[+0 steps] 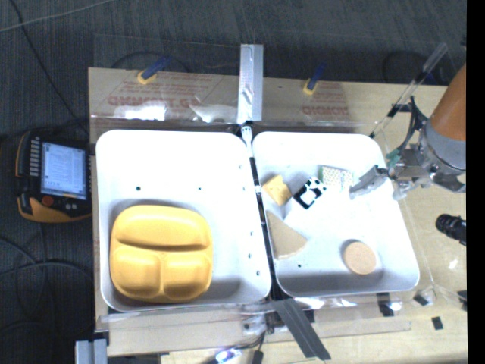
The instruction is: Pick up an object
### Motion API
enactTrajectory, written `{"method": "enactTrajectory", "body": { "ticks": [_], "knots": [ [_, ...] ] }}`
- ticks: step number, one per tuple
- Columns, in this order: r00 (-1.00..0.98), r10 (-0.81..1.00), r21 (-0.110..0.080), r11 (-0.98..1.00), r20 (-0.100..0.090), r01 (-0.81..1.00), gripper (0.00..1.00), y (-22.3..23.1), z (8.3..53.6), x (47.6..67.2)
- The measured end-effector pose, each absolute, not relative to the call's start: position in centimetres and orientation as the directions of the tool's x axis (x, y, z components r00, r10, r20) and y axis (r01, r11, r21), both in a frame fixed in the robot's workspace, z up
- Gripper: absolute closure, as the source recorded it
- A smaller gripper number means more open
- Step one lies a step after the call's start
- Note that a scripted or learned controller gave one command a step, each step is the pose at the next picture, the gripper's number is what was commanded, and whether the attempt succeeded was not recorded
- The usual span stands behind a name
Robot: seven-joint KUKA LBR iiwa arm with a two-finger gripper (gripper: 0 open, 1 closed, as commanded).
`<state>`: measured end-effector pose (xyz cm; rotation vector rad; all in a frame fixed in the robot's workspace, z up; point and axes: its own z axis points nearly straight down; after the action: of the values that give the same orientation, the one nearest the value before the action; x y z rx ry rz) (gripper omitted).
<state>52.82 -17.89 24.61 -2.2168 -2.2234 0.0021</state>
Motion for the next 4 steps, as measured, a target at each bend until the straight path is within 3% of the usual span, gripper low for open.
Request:
{"method": "enactTrajectory", "body": {
  "ticks": [1,2,3,4],
  "knots": [
    [-0.138,0.990,-0.002,0.138,0.000,0.990,0.00,-16.1,17.8,58.2],
    [-0.349,0.937,0.028,0.349,-0.018,0.937,0.00,-13.3,12.1,59.0],
    [-0.188,0.982,0.019,0.188,-0.007,0.982,0.00,-13.0,12.1,58.7],
    [-0.175,0.984,0.050,0.176,-0.025,0.983,0.00,-11.5,11.1,58.1]
  ]
}}
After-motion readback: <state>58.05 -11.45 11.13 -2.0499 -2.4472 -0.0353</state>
